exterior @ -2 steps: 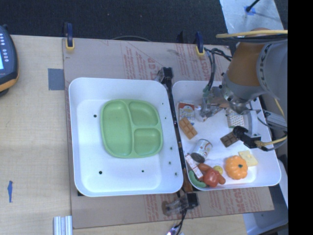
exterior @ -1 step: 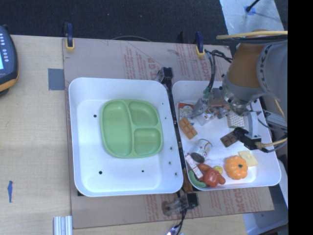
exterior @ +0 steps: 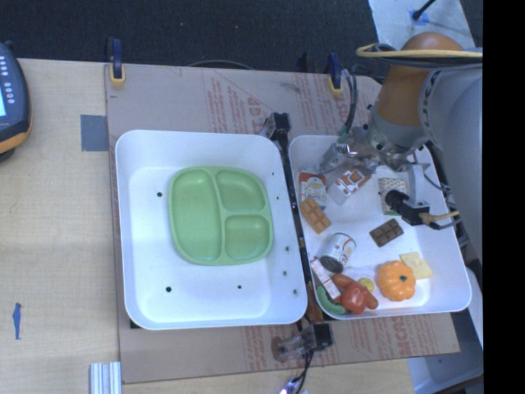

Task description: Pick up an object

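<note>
My gripper (exterior: 351,159) hangs low over the far end of the right bin (exterior: 447,298), reaching in from the right. Just below it lies a small white and orange carton (exterior: 348,183); I cannot tell whether they touch. Around it are a pale packet (exterior: 312,187), a tan waffle piece (exterior: 315,214), a small can (exterior: 341,245) and a brown chocolate bar (exterior: 385,233). At the near end sit an orange pumpkin (exterior: 397,280), a yellow cheese slice (exterior: 417,264) and a red vegetable (exterior: 355,296).
The left bin (exterior: 148,294) holds a green divided plate (exterior: 220,216). A black clip (exterior: 280,124) sits between the bins at the far edge. The grey arm (exterior: 447,138) covers the right bin's far right corner.
</note>
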`<state>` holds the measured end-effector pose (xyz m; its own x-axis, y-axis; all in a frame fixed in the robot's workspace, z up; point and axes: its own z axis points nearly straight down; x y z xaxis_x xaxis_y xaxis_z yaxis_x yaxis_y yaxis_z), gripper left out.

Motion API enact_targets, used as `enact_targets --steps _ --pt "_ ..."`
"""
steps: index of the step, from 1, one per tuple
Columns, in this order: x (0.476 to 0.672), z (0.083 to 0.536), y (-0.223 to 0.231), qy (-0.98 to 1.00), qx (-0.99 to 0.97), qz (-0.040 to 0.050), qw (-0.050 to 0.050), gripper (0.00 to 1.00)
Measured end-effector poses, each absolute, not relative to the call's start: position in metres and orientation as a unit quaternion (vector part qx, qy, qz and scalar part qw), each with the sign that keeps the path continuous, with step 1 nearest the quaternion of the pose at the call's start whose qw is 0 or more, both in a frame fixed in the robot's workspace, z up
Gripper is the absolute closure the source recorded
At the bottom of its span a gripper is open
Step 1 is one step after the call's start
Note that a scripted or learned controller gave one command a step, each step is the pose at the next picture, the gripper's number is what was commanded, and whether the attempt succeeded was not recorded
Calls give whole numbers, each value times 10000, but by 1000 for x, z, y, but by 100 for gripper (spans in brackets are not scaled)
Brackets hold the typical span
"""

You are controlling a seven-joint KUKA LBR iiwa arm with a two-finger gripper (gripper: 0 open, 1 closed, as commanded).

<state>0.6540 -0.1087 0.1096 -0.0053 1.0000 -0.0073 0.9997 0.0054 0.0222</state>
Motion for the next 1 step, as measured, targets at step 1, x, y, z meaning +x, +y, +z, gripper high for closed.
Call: enact_targets --steps 1 --pt "637 106 -201 7086 7055 91 65 0"
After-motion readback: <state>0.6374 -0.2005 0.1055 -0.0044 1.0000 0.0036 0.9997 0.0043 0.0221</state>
